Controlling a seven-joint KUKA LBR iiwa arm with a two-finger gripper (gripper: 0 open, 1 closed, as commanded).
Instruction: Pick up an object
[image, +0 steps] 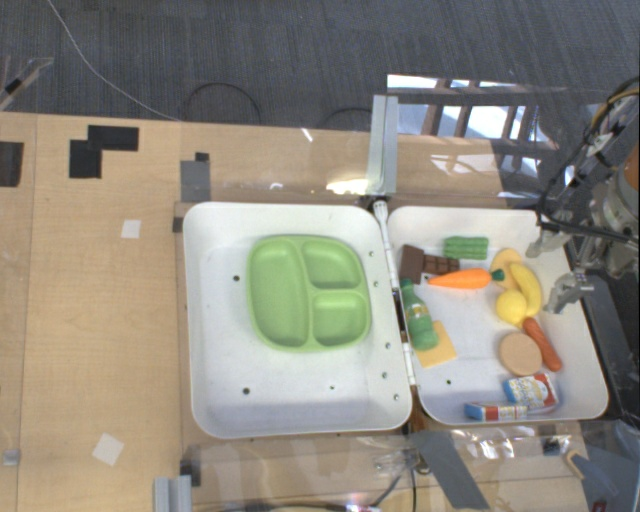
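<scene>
Camera view — gripper (562, 272) over the right bin's (590, 395) edge — grip state unclear.

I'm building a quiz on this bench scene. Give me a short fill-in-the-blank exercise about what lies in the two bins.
1. The green divided plate lies in the ____ bin.
2. The carrot is coloured ____.
3. The plate has ____ compartments.
4. The banana lies in the right bin, just above the ____.

Missing words: left; orange; three; lemon
</scene>
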